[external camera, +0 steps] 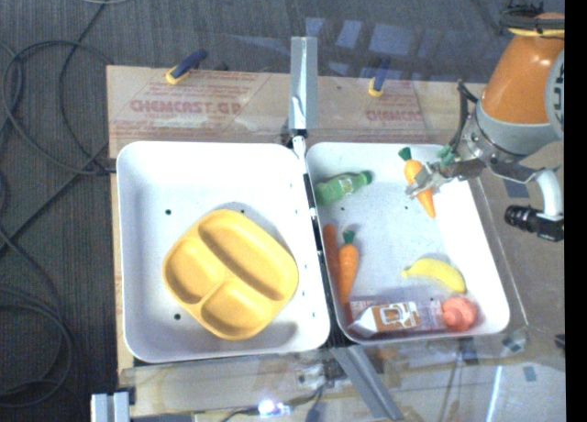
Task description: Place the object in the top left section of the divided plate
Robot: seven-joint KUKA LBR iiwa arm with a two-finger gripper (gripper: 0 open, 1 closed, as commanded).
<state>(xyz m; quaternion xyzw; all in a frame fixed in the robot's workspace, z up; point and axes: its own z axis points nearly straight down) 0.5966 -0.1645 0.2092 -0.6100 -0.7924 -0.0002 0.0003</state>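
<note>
From above, 2 shallow white bins sit side by side on the bench. The left bin [138, 227] holds a yellow divided plate [231, 272], lying tilted near the bin's middle, with 3 sections showing and nothing in them. The right bin [491, 264] holds the loose items: a green bottle [341, 185] near its upper left corner, a large carrot [348, 262] lying along the left wall with its green top pointing up-frame, a banana [436, 272] toward the lower right, a carton [396, 316] flat along the lower wall, and a red round fruit [460, 312] just beside the carton's right end. The arm comes in from the right, and its gripper [438, 171] is at the upper right of the right bin, with a small carrot [420, 182] clamped between its fingers, orange tip pointing down-frame and green top up. That small carrot is over the right bin, well apart from the plate.
</note>
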